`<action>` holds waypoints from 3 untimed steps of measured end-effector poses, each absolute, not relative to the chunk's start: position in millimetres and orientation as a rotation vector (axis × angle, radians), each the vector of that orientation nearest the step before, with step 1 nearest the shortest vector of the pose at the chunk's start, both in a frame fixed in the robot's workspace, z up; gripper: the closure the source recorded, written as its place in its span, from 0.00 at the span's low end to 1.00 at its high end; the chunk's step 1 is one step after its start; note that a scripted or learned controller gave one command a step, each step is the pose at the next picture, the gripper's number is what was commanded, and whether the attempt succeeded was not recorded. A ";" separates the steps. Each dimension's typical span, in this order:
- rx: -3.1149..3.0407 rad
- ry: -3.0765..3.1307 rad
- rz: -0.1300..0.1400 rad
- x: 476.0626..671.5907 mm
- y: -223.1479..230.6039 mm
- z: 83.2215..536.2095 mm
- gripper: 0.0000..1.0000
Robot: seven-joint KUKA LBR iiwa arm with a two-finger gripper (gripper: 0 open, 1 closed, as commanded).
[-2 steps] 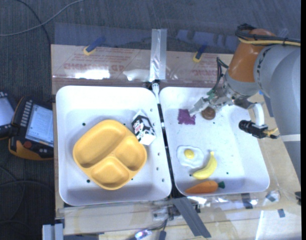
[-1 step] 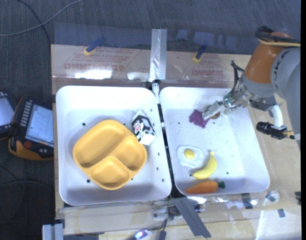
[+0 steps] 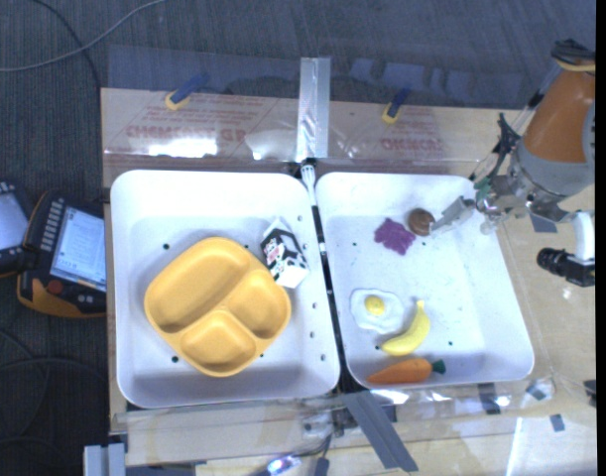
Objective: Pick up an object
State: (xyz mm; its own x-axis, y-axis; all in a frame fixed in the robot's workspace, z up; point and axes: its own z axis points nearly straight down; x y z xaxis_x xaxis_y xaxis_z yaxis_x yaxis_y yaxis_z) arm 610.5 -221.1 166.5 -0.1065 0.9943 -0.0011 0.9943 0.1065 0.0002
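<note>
Beside the purple piece (image 3: 393,235) in the right bin (image 3: 501,305), the hand (image 3: 443,219) touches a brown ball (image 3: 420,220); finger state cannot be determined. Risk: the ball may roll away. This bin also holds a fried egg (image 3: 373,308), banana (image 3: 409,331) and carrot (image 3: 402,371). The left bin (image 3: 134,266) holds a yellow tray (image 3: 217,304) and carton (image 3: 283,255).

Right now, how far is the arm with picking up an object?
Nothing looks picked yet. The tool is low in the right bin, its tip next to the brown ball and near the purple piece. The egg, banana and carrot lie untouched. Left to do: close on one object and lift it.
</note>
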 end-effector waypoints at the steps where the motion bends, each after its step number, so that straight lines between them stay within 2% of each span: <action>1: 2.070 2.364 0.000 532.4 -178.2 223.1 0.00; 2: 1.987 2.423 0.007 519.5 -145.7 97.2 0.00; 3: 1.818 2.560 0.000 533.0 -188.3 121.9 0.00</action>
State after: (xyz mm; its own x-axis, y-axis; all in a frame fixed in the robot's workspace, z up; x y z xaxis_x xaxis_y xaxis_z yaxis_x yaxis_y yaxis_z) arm 533.0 -188.3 121.9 -0.3297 0.9441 -0.0015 0.9441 0.3297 0.0010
